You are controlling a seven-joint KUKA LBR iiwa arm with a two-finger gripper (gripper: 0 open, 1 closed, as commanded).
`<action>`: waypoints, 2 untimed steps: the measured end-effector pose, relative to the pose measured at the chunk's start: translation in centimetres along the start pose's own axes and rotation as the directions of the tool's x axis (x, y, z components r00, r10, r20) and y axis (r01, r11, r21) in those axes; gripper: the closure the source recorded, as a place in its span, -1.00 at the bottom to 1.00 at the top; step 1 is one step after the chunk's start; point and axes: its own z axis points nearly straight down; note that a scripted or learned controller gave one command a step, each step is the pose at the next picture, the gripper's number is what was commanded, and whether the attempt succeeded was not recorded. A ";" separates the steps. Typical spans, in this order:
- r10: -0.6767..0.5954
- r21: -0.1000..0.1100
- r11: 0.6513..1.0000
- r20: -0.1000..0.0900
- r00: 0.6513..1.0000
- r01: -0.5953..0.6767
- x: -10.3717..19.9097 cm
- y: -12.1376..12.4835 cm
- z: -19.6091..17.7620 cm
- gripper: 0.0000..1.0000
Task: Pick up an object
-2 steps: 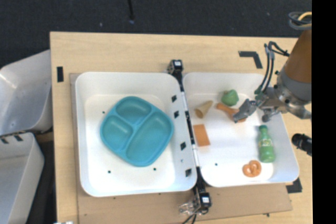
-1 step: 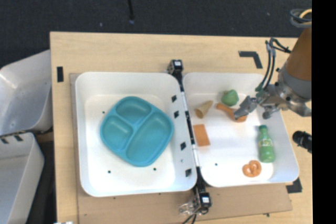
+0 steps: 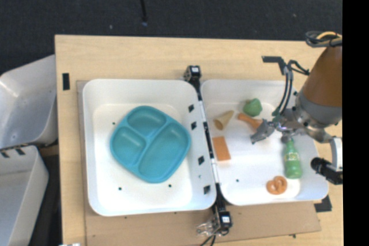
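Grey arm (image 3: 320,105) with broad orange band, dark cables looping beside it, metallic two-finger gripper (image 3: 271,131), black fittings

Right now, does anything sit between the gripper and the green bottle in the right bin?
Nothing visible does. The gripper hangs just left of and above the green bottle, with bare bin floor between; the carrot lies on its other side.

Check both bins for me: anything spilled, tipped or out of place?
Nothing stands out. The blue tray lies flat in the left bin. In the right bin, the green bottle lies on its side among scattered toy food, below the gripper.
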 end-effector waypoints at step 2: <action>0.002 -0.002 1.000 0.000 1.000 -0.002 -0.1 0.0 8.1 -1.00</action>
